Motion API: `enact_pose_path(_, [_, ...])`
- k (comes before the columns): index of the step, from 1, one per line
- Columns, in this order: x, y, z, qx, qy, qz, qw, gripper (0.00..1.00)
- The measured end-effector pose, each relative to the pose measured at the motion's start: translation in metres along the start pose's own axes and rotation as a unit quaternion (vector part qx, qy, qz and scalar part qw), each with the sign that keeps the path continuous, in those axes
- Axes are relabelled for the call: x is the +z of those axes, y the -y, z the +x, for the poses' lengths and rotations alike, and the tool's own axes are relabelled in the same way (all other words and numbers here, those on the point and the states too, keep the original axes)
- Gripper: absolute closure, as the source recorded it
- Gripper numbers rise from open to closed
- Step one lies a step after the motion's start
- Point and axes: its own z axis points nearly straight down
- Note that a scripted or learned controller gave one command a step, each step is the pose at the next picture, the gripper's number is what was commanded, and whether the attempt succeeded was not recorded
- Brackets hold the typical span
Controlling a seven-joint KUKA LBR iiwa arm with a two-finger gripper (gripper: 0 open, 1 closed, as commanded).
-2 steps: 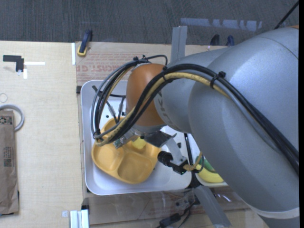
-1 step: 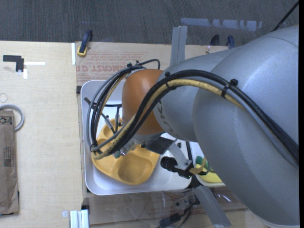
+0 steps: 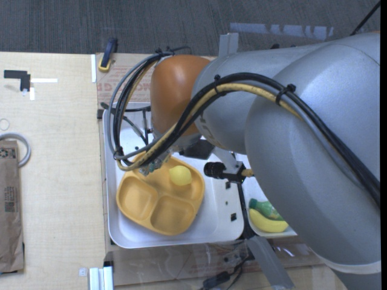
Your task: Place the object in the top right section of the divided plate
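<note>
Low in the frame's centre, the yellow divided plate [image 3: 158,202] sits in a white bin [image 3: 181,239], with a yellow ball [image 3: 180,175] already resting in its upper right section. The arm [image 3: 290,132] looms overhead, hiding its claw, so whether it is apart or together cannot be told.

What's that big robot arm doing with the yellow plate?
The big grey robot arm is leaning over a white bin that holds a yellow divided plate. A small yellow ball-like object sits in the plate's top right section, right where it is meant to go. The arm covers much of the bin, so its hand is hard to make out. A yellow and green thing lies in the bin beside it.
</note>
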Motion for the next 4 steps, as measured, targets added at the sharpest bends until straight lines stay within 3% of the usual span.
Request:
enact_pose_path(1, [0.025, -0.023, -0.031, -0.118, 0.001, -0.003, 0.9930, 1.00])
enact_pose_path(2, [0.026, -0.057, -0.059, -0.237, 0.001, -0.002, 0.9715, 1.00])
enact_pose_path(3, [0.027, -0.062, -0.062, -0.143, -0.002, 0.000, 0.9898, 1.00])
enact_pose_path(4, [0.031, -0.013, -0.007, 0.091, 0.003, -0.004, 0.9958, 1.00])
